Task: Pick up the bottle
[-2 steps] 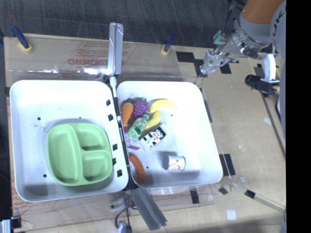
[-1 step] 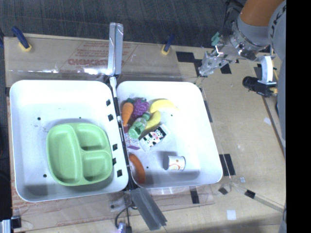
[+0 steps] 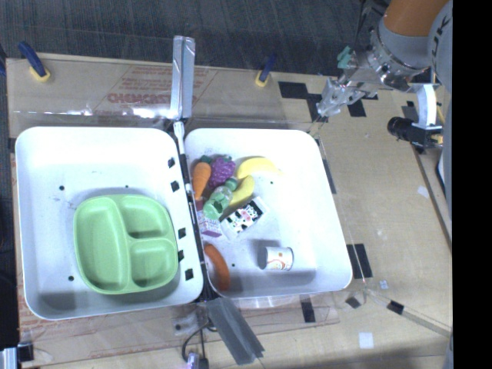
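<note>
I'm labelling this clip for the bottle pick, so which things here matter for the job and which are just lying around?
For the job:
green bottle
gripper, above the bench beyond the right bin

Lying about:
carrot
grapes
banana
can
green tray in the left bin

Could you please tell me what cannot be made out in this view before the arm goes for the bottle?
- Gripper: too small and blurred to read its fingers.
- Green bottle: partly covered by the banana in the toy pile; its outline is unclear.
- Orange toy: cut off by the right bin's wall.
- Arm: cropped by the top edge.
</note>
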Controlling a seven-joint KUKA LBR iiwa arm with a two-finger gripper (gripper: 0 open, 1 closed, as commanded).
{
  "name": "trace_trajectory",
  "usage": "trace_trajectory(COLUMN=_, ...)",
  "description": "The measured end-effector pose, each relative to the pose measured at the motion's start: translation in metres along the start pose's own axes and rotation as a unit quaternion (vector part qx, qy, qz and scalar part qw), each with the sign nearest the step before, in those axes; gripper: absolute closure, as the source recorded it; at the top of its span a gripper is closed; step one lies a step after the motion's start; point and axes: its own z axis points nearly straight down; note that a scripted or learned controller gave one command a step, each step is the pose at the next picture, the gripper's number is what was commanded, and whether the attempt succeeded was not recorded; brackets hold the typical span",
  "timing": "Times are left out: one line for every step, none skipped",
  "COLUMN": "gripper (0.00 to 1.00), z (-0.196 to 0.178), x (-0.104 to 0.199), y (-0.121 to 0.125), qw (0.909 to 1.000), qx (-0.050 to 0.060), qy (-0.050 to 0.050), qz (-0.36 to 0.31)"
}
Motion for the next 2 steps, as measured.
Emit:
trace_trajectory(gripper=1.00, z=0.025, x=0.045, y=-0.001, qw=0.9969, qx=-0.001, qy=0.000, qz=-0.079)
trace_trajectory(gripper=1.00, z=-0.014, x=-0.001, y=0.000, qw=0.9977, qx=-0.002, qy=0.000, qz=-0.068)
